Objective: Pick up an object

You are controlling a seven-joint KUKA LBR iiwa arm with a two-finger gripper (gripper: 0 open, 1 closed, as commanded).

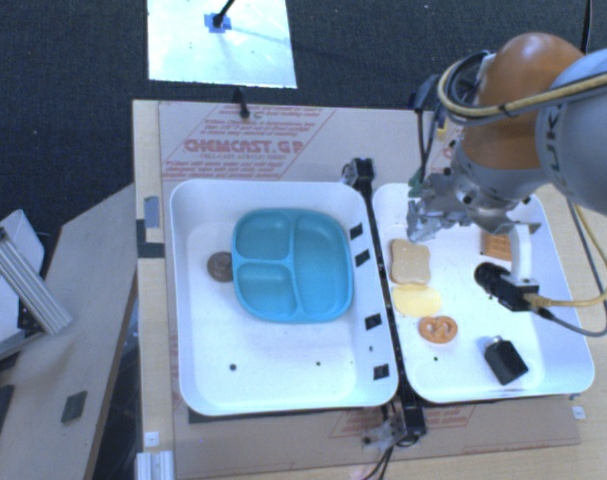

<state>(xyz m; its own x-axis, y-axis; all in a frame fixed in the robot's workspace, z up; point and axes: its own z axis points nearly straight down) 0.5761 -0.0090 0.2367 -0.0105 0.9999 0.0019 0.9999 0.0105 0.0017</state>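
You have the gripper (423, 226) low over the far-left part of the right bin (568, 368), just beyond the bread slice (410, 261). The slice lies flat, close to the wall btw. the two bins. If the grip is spread or closed, I cannot tell from this angle.

The bread slice is prob. the obj. to take. It looks light, thin and maybe a little soft, w/ smooth faces, so I think it can slip or tip. I would take it across the short width, at the middle, and go low enough to catch both edges.

Be careful w/ the room. The yellow piece (416, 300) lies just beside its near edge and the pretzel (438, 329) comes right after, so the near side is crowded. On the left the bin wall is very close. More room is on the right, toward the orange cracker (496, 246). The black block (505, 360) sits near-right, well apart. The left bin (213, 368), w/ the blue plate (288, 265) and a brown round thing (220, 266), is not in your way.
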